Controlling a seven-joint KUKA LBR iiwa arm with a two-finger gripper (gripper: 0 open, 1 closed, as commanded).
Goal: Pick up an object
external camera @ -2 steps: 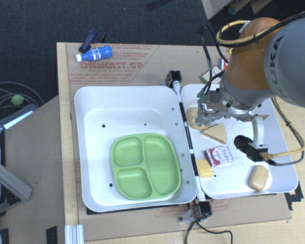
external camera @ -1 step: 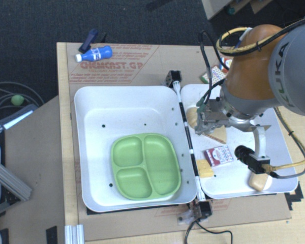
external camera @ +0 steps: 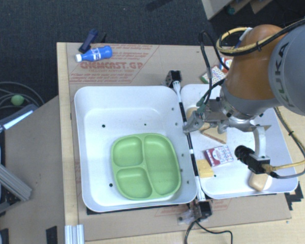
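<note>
Found the gripper (external camera: 197, 120) low over the right bin (external camera: 282, 187), at about nine o'clock of that bin, hard by the wall shared with the left bin (external camera: 91, 105). Could not tell the state of the jaws, nor make out anything held there; wrist and orange band hid most of it. Judged the step as the reach down toward a pick, with no grasp shown yet.

Counted the likely candidates in the right bin: a tan wooden piece (external camera: 212, 135) just at five o'clock of the gripper, a red-and-white packet (external camera: 219, 156) further toward six o'clock, a yellow block (external camera: 206, 172) beyond that near the bin's seven o'clock corner, and a beige lump (external camera: 259, 181) at five o'clock of the bin. Judged the tan piece nearest. Reckoned the next move would call for centring over one item, clear of the dividing wall, before closing and lifting straight up.

Saw a green divided plate (external camera: 145, 165) lying flat in the left bin, toward its six o'clock side, well apart from the gripper.

Noted a tan bench top (external camera: 132, 65) with red lettering under both bins, and a blue-and-white bottle (external camera: 94, 54) at eleven o'clock of it. Made out dark carpet (external camera: 51, 9) beyond.
</note>
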